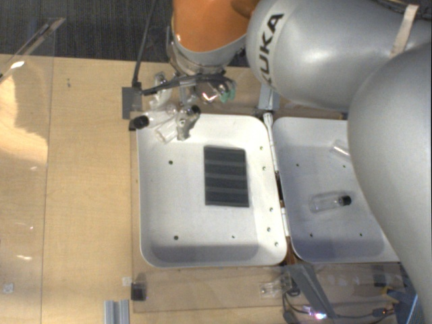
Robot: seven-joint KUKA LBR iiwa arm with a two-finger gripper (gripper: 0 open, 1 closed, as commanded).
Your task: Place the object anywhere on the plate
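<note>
Gripper (181, 123) over the left bin's (155, 245) far-left corner; you cannot tell its state.

You see the grey arm (317, 46) reach in from the right, wrist pointing down. The dark ribbed plate (225, 176) lies mid left bin. The object (331, 202), a clear tube with a black cap, lies in the right bin (300, 248): probably light, stiff, slick, prone to roll; take it across its middle.
</note>
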